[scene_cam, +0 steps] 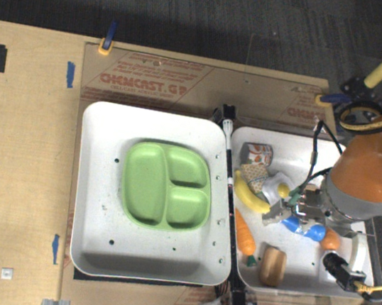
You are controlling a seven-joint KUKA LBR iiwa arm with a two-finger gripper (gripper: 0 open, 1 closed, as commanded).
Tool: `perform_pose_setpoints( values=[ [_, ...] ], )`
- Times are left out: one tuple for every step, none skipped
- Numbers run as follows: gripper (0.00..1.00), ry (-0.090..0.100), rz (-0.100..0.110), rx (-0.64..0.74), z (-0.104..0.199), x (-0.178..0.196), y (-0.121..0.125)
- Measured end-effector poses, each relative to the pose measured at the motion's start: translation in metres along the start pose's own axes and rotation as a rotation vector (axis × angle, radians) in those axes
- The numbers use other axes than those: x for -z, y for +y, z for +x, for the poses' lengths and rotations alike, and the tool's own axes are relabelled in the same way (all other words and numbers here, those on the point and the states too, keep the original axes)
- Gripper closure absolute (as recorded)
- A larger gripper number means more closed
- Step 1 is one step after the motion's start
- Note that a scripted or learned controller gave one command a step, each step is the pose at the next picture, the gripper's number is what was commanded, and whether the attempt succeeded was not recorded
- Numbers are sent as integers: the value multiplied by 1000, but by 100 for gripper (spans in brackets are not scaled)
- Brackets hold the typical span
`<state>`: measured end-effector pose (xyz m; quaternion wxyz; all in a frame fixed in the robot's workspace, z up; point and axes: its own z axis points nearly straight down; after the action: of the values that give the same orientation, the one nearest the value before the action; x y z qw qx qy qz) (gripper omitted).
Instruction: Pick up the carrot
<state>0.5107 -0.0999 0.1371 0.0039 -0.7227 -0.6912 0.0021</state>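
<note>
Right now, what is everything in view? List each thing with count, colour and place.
left bin: one, white, left half of bench
divided plate: one, green, centred in left bin
right bin: one, white, beside left bin
carrot: one, orange, right bin, along its left wall
banana: one, yellow, right bin, above the carrot
can: one, brown and white, right bin's far left corner
brown block: one, right bin's near edge
blue item: one, under the gripper, identity unclear
arm: one, grey with orange band
gripper: one, over right bin, beside the banana
</note>
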Motion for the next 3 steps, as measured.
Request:
perform_pose_setpoints(
  values=[
    [0,-7,-13,229,-74,7,18],
    [0,-2,-12,196,-106,-42,69],
    [0,-6,-15,140,-90,-49,110]
  ],
)
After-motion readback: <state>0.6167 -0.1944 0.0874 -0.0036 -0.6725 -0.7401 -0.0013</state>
